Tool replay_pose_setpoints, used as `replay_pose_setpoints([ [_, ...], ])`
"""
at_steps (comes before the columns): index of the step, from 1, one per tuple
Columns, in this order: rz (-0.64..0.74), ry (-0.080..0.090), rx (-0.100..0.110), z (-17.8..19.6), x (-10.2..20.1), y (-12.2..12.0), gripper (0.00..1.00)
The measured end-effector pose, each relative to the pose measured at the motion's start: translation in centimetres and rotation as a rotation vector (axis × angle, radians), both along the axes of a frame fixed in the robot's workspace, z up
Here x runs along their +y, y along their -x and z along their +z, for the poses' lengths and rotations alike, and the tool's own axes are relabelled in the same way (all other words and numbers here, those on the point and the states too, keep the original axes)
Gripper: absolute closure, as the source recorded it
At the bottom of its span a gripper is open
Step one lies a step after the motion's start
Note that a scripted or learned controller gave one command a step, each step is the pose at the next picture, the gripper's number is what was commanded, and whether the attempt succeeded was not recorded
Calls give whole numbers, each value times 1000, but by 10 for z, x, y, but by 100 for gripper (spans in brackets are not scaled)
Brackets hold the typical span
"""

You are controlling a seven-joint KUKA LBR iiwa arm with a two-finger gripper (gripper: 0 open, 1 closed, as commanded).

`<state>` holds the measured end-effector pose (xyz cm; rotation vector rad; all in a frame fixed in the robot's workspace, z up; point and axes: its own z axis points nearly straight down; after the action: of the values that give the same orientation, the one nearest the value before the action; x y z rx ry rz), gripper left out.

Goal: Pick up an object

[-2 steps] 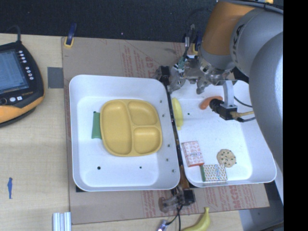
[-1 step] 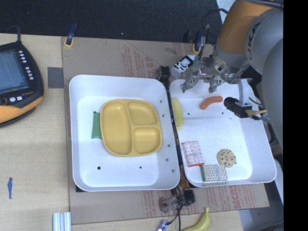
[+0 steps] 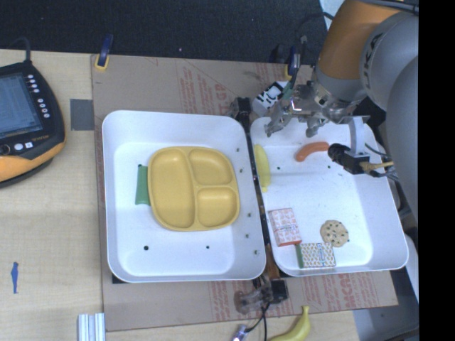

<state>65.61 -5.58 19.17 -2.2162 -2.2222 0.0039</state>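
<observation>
My gripper (image 3: 293, 128) hangs over the far end of the right bin (image 3: 370, 212), open, its two fingers spread apart with nothing between them. An orange sausage-shaped toy (image 3: 311, 150) lies just to the right of and below the fingers. A yellow banana-like piece (image 3: 261, 166) rests against the bin's left wall. Nearer the front lie a red-and-white packet (image 3: 284, 226), a round cookie (image 3: 333, 233) and a green-edged patterned packet (image 3: 316, 255).
The left bin (image 3: 128, 247) holds a yellow divided plate (image 3: 192, 187) lying over a green flat piece (image 3: 142, 184). A teach pendant (image 3: 25, 123) lies on the bench at left. A banana (image 3: 297, 326) rests outside the bins at the front. Black cabling (image 3: 355, 160) crosses the right bin's far side.
</observation>
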Motion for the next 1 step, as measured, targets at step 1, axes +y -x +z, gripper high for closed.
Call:
replay_pose_setpoints([
  [1, -1, 1, 1, -67, -80, 5, 0],
])
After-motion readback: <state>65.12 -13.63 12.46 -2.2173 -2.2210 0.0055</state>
